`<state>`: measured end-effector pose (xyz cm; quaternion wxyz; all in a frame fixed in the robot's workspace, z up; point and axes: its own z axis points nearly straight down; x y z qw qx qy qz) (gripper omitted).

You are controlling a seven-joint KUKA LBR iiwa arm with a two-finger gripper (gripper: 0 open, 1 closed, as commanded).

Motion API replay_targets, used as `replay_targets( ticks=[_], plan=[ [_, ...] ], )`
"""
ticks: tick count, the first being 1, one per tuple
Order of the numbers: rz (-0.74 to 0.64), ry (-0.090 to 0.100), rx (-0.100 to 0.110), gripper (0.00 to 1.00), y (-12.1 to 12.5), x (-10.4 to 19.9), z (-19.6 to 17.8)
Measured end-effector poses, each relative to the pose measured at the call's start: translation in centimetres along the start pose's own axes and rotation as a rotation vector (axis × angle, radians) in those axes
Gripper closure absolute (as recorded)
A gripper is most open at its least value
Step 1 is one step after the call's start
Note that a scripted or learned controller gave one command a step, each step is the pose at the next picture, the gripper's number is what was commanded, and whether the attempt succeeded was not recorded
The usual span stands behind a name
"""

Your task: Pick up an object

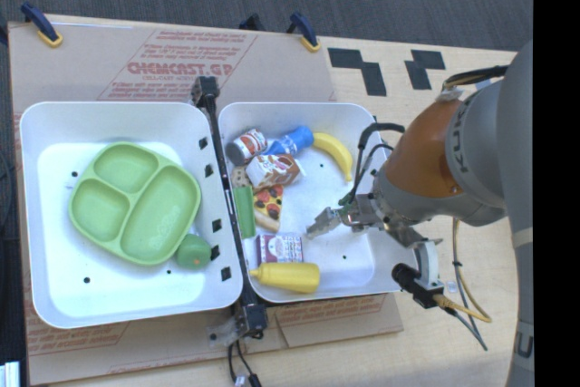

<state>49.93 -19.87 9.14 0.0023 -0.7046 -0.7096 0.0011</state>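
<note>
The gripper (319,221) is over the right bin (362,272), its fingers (313,230) open and holding nothing. Just left of them lies the pizza slice (268,206) (flat), and above them the banana (336,153).

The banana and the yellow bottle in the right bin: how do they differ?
The banana is slim and curved, lying near the bin's far side; the yellow bottle is thicker and straight, lying at the near edge. The banana lies on bare bin floor; the bottle lies right beside a small carton. Both are yellow and lie flat in the right bin.
</note>
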Motion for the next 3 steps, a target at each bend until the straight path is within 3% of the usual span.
replay_targets(
  ticks=[1,2,3],
  plan=[
    [-0.001,-0.001,-0.002,0.0,6.6,2.7,-0.1],
    [-0.004,-0.001,-0.001,1.0,6.6,2.7,-1.1],
    [0.002,-0.001,-0.005,1.0,7.4,3.9,-7.5]
  ],
)
